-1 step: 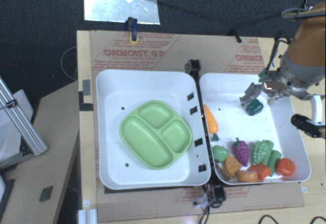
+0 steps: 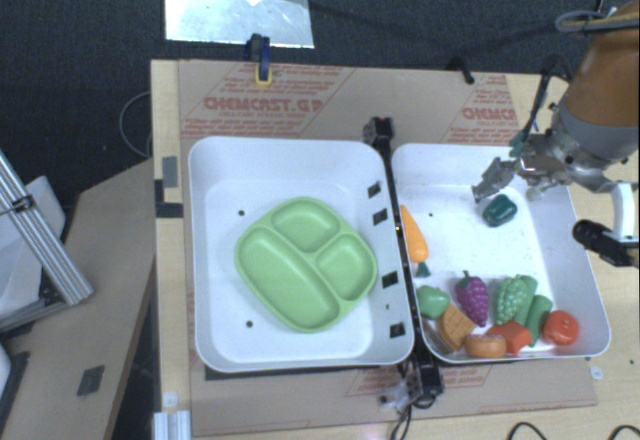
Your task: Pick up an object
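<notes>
My gripper [image 2: 516, 186] hangs over the back of the right bin [image 2: 445, 173], reaching in from the right. Its two grey fingers [image 2: 490, 179] stand apart, so it is open with nothing gripped. A small dark green toy [image 2: 499, 211] lies on the bin floor just in front of and below the fingertips, apart from them. An orange carrot [image 2: 413, 238] lies against the bin's left wall. Along the front sit a green piece [image 2: 432, 301], purple grapes [image 2: 473, 296], green grapes [image 2: 514, 296], a red tomato [image 2: 561, 327] and several orange and red pieces [image 2: 487, 342].
The left bin [image 2: 215, 188] holds a light green divided plate [image 2: 305, 263]. A black clamp rail [image 2: 385, 218] joins the two bins. A black fixture [image 2: 605, 243] juts in at the right bin's right edge. Bare white floor shows in the middle of the right bin.
</notes>
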Robot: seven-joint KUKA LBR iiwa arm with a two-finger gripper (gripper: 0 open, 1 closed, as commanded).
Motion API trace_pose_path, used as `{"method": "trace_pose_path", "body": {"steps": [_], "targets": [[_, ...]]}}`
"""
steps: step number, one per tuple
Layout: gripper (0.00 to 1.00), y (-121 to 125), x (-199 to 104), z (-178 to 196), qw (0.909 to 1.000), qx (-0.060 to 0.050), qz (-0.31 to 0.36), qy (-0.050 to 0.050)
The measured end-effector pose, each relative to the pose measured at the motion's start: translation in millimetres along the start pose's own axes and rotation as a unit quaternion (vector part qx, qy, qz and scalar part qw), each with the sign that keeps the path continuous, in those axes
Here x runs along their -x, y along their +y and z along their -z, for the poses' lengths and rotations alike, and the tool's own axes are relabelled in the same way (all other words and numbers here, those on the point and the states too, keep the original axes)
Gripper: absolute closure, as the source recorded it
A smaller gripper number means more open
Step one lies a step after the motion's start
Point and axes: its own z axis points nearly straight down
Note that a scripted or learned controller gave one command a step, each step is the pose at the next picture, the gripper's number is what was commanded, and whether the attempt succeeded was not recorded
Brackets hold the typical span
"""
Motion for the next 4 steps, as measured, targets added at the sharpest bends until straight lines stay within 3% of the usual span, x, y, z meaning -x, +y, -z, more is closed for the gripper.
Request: {"method": "trace_pose_path", "body": {"steps": [1, 3, 4], "targets": [[0.0, -4, 4, -61, 1.0, -0.002, -0.001, 0.0], [0.0, -6, 5, -148, 1.0, -0.002, -0.001, 0.001], [1.0, -4, 6, -135, 1.0, 0.001, -0.001, 0.0]]}}
